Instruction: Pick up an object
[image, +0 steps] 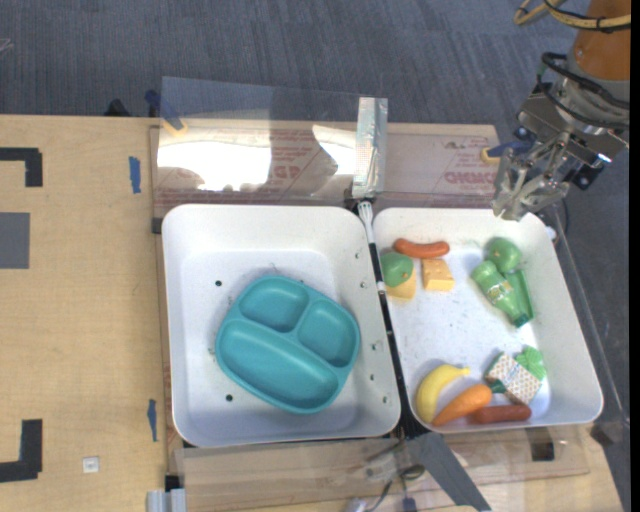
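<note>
Right bin (575, 330), near edge: banana (438, 387), carrot (463, 404), sausage (505, 412), checkered block (514, 377). Mid: green bottle (503, 283), cheese (437, 274), hot dog (421, 248). Left bin (190, 300) holds teal tray (288, 342). Gripper (515, 203) hangs over the far right corner, nothing between fingers, apparently spread.

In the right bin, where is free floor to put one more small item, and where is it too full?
Free: the right bin's middle floor, bordered by the yellow block above, the green bottle at right and the banana below. Crowded: its top row and bottom right corner around the carrot.
</note>
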